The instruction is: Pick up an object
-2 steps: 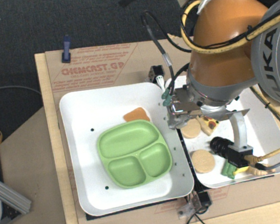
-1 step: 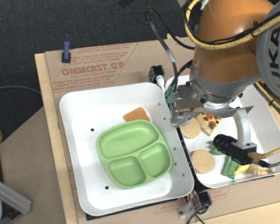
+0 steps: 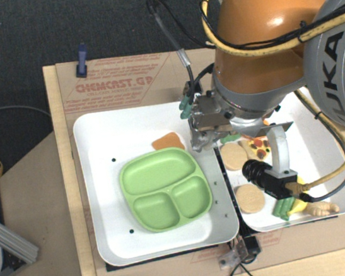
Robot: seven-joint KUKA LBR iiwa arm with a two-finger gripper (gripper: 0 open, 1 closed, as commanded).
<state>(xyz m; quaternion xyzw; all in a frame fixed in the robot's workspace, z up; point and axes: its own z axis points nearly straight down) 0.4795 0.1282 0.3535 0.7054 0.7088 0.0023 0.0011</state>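
Camera view, looking down at a slant on both bins. The gripper (image 3: 204, 135) hangs over the ridge where the left bin (image 3: 97, 145) and the right bin (image 3: 331, 156) meet, toward their far side. The grey arm with its orange band (image 3: 264, 19) covers much of it from above, so whether the jaws stand apart or together cannot be told. Just beside the jaws, on the left-bin side, lies an orange wedge (image 3: 168, 142), close against the far rim of a green divided plate (image 3: 164, 188). The plate rests flat below and left of the jaws, its three compartments facing up. On the other side of the jaws, in the right bin, a tan disc (image 3: 232, 156) lies just below them, near the ridge. Small red and orange pieces (image 3: 259, 146) sit beside that disc. A second tan disc (image 3: 252, 198) lies farther from the jaws, toward the near edge. Well apart from the jaws, along the near edge of the right bin, a green piece (image 3: 282, 208) and a pale tan figure (image 3: 323, 210) lie in a row. A brown printed board (image 3: 119, 78) lies under both bins, with a blue clip (image 3: 81, 61) at its far left corner.
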